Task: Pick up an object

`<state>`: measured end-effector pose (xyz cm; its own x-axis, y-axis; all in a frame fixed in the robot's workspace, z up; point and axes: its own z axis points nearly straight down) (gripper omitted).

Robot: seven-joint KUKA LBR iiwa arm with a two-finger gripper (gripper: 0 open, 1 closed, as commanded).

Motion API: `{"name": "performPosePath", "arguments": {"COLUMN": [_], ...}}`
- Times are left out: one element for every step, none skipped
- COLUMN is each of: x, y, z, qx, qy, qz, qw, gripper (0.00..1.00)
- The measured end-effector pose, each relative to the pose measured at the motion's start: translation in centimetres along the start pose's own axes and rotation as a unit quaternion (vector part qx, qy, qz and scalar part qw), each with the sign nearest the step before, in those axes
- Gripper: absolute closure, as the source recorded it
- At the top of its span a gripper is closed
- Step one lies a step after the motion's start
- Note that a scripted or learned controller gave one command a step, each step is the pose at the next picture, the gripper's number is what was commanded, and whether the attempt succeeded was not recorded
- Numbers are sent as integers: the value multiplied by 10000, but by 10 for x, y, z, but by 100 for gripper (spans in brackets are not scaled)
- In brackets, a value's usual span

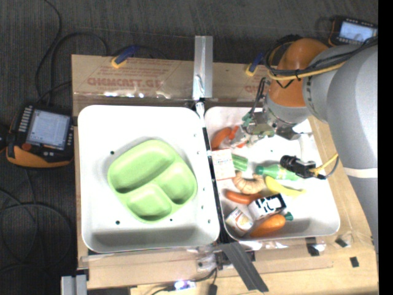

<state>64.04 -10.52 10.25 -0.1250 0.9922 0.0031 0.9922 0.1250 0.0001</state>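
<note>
1. Objects for picking lie heaped in the right bin (319,217): an orange carrot-like piece (268,225) at 6 o'clock, a white can (239,219) just beside it at its 9 o'clock, a croissant (248,180) near the middle, and a green bottle (276,172) at the croissant's 3 o'clock.
2. Several pieces overlap, so their outlines are hard to separate.
3. Gripper (255,126) sits low at the bin's 12 o'clock end; I cannot tell how it stands, and nothing is visibly held.
4. Left bin (98,226) holds a green divided tray (152,179).
5. Arm's grey body is cut off at 3 o'clock.
</note>
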Motion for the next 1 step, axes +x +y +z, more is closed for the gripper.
{"name": "performPosePath", "arguments": {"x": [16], "y": [-2], "z": [-81], "qx": [9], "qy": [-32], "qz": [2126], "qw": [9771], "gripper": [100]}}
